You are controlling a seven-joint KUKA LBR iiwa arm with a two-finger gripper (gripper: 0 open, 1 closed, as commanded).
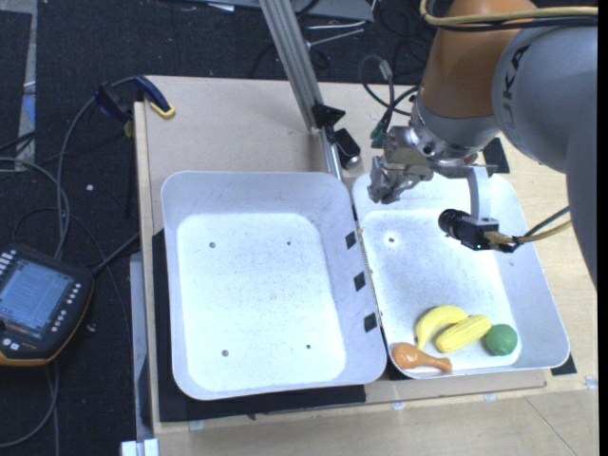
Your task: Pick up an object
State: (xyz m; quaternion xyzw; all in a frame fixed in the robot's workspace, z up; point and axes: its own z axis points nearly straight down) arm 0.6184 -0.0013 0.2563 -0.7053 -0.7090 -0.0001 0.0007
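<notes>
In the right bin [532, 283], near its front edge, lie a yellow banana [435, 322], a yellow corn cob [463, 333], a green round fruit [501, 339] and an orange drumstick-shaped toy [418, 357]. My gripper [388, 190] hangs over the bin's back left corner, well behind the toys and apart from them. Nothing shows between its fingers.
The left bin [180, 255] lies beside the right one, with black clips along the shared rim. A slanted metal post [294, 55] rises behind the bins. A black camera unit [467, 228] hangs off the wrist over the right bin. A pendant [33, 302] lies at far left.
</notes>
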